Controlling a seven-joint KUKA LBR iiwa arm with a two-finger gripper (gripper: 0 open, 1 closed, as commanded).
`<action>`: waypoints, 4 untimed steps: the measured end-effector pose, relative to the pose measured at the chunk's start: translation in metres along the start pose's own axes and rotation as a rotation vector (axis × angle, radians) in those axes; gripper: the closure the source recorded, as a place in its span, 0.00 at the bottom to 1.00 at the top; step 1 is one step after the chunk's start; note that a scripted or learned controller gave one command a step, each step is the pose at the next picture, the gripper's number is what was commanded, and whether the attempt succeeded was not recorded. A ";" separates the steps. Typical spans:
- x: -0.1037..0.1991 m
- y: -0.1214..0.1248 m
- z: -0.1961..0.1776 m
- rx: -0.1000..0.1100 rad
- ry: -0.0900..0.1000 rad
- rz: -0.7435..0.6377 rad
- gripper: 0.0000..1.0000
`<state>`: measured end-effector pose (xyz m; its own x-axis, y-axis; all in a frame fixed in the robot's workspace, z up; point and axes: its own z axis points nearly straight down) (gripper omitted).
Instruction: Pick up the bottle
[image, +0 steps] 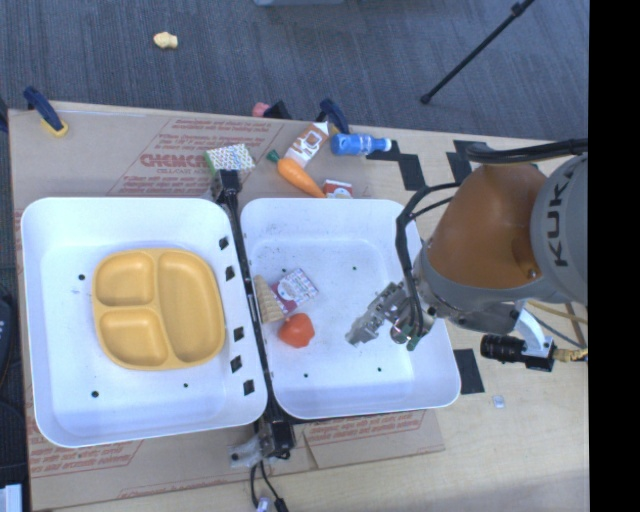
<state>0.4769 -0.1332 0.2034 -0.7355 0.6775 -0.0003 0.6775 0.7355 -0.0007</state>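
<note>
Blue plastic bottle, lying far, looks light and slippery, best gripped mid-body; gripper opening: cannot tell.

I see even, bright overhead light, the white bins slightly washed out, shadows soft, the picture mildly grainy.

Glossy white plastic bins, matt yellow plastic tray, brown printed cardboard beneath, metallic tool
</note>
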 end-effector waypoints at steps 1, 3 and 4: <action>0.025 0.027 0.039 0.001 0.003 -0.123 1.00; -0.003 -0.001 0.059 0.000 0.003 -0.820 1.00; -0.017 -0.013 -0.046 0.000 -0.002 -0.796 1.00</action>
<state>0.4808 -0.1544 0.2497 -0.9987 -0.0511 -0.0018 -0.0511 0.9987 -0.0015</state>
